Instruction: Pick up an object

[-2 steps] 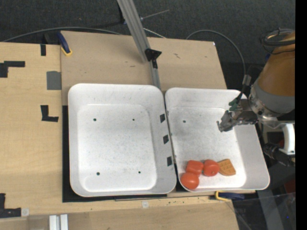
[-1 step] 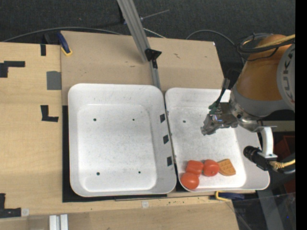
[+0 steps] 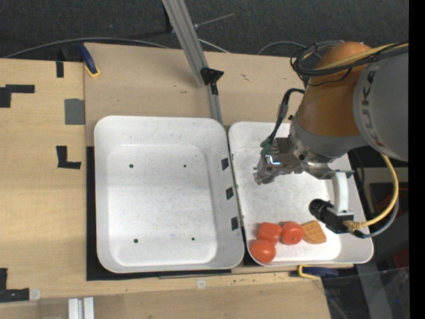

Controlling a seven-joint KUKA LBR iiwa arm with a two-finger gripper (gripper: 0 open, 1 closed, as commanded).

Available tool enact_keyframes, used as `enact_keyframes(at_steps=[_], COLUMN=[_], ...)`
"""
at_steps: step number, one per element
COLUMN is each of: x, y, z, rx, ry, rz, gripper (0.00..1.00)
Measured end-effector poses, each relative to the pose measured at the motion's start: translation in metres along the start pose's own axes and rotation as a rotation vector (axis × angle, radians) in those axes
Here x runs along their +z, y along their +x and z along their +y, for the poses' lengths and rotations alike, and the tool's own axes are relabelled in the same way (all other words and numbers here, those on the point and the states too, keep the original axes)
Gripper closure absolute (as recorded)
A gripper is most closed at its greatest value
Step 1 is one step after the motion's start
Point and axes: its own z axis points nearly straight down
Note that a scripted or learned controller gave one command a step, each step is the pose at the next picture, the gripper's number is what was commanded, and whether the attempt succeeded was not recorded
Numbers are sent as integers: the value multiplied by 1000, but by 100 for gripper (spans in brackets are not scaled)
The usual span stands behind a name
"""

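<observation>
- Objects: three red tomato-like pieces point(image 3: 275, 238) and one orange wedge-shaped piece point(image 3: 314, 232) lie clustered along the near edge of the right bin point(image 3: 247, 153), toward its near-left corner.
- The lowest red piece sits closest to the near-left corner; the other two lie just behind it, side by side and touching. The orange wedge lies just to the right of them, touching or almost touching the rightmost red piece.
- A black cable fitting point(image 3: 324, 211) on the arm hangs above the bin floor just behind and to the right of the orange wedge.
- Left bin point(image 3: 163, 128): it stands edge to edge with the right bin; its floor carries only fine dark speckles and four small dark dots.
- Gripper point(image 3: 264, 175): positioned over the middle of the right bin, toward its left wall, well apart from the cluster. Nothing is visible between its fingers. Whether it is released or clenched cannot be told from this angle.
- Arm point(image 3: 332, 105): grey body with orange band, entering from the right above the far half of the right bin.
- A grey metal bar point(image 3: 189, 35) runs at a slant from the far edge of the bench point(image 3: 139, 78) to the far junction of the two bins.
</observation>
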Motion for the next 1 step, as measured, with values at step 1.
enact_keyframes(at_steps=[1], x=[5], y=[58], z=[-3], rx=[0], ry=[1], rz=[0], gripper=[100])
